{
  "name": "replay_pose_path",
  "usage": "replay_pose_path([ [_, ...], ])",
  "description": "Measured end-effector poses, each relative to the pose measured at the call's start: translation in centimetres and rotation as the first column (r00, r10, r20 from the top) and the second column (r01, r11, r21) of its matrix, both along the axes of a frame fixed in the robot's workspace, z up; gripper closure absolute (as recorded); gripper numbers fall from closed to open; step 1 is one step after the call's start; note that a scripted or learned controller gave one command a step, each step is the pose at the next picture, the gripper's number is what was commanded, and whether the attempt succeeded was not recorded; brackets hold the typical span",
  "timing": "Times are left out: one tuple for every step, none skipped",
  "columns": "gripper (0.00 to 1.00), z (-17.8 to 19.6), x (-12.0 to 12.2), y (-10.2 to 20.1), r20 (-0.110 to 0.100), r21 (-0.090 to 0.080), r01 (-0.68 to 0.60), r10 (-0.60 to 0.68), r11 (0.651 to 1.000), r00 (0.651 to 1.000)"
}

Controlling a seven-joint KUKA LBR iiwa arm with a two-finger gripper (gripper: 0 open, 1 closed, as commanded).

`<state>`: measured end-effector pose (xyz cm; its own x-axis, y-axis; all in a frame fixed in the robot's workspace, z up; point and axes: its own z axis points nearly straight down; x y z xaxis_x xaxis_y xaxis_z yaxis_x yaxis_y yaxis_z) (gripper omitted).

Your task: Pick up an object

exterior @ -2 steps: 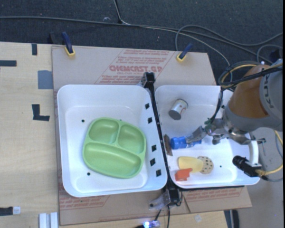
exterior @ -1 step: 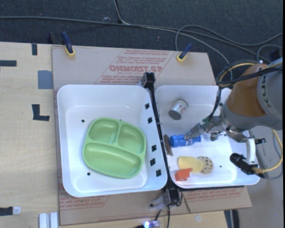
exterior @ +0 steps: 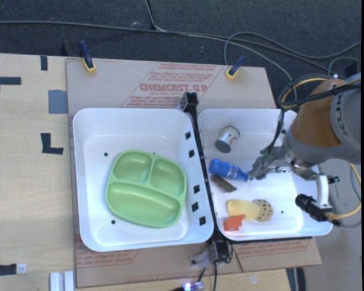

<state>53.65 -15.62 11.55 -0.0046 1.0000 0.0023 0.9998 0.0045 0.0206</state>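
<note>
The right bin (exterior: 291, 226) holds a blue bottle-shaped object (exterior: 227, 169), a small metal can (exterior: 227, 138) on its side, a brown strip (exterior: 223, 183), a yellow piece (exterior: 242, 208), a speckled cookie (exterior: 263, 210) and an orange block (exterior: 233, 223). My gripper (exterior: 259, 168) reaches in from the right and hangs low over the bin, just right of the blue object's end. Nothing shows between its tips from this angle. The left bin (exterior: 88, 132) carries a green divided plate (exterior: 147, 188).
A black divider (exterior: 196, 162) runs between the two bins. Both bins rest on a cardboard sheet (exterior: 170, 83) held by two clamps (exterior: 87, 58) at the back. Cables (exterior: 242, 38) trail across the dark floor behind, and the arm's body (exterior: 318, 126) covers the bin's right side.
</note>
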Motion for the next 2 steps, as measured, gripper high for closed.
replay_pose_path([
  [1.0, 6.3, -0.2, 0.0, -0.016, -0.004, 0.003, -0.003, 1.0, 1.0],
  [1.0, 11.4, -0.3, -1.1, -0.016, -0.005, 0.004, -0.004, 1.0, 1.0],
])
